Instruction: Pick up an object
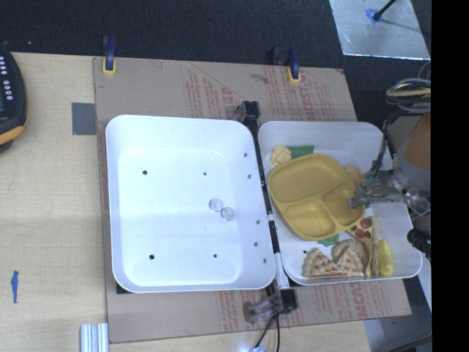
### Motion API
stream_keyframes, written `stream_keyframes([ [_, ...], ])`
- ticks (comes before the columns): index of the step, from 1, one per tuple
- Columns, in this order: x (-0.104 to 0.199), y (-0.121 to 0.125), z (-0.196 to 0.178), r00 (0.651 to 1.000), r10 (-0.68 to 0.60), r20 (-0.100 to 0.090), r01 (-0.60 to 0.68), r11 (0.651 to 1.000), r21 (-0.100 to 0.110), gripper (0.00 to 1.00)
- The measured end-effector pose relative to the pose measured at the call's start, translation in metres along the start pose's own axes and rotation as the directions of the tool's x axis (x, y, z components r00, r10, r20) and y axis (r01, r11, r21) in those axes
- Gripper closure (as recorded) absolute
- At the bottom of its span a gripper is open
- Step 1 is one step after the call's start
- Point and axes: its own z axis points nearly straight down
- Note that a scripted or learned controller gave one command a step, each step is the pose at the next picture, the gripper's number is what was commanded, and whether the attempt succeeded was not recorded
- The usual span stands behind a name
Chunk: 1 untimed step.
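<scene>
The yellow plate [311, 194] lies in the right bin [322, 132], near the middle of it. The plate has dips in it to keep foods apart. It sits tilted on top of other toys. The tool [364, 193] is at the right edge of the plate and looks like it touches the rim there. It is too small and blurry to tell if the tool is wide or narrow, or if it grips anything. The grey arm [409, 160] reaches in from the right.

A small yellow toy [281, 155] and a green thing [300, 151] peek out at the far edge of the plate. On the near side of the plate lie toy pizza slices [337, 259]. Just right of them lies a yellow stick-shaped toy [384, 258], close to the right wall of the bin.

The left bin [183, 127] is white and touches the right bin along 1 side. In its middle sit 2 small clear round things [221, 209], side by side.

Both bins rest on a brown cardboard sheet [220, 83] on the desk [44, 218]. 2 blue and yellow clamps [108, 56] hold the far edge of the sheet. A dark and orange device [10, 94] lies at the far left of the desk.
</scene>
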Motion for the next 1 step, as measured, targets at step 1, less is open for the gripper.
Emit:
stream_keyframes([
  [1,-0.0016,0.0707,-0.0025,1.0,-0.002,-0.001,0.002,1.0,0.016,1.0],
])
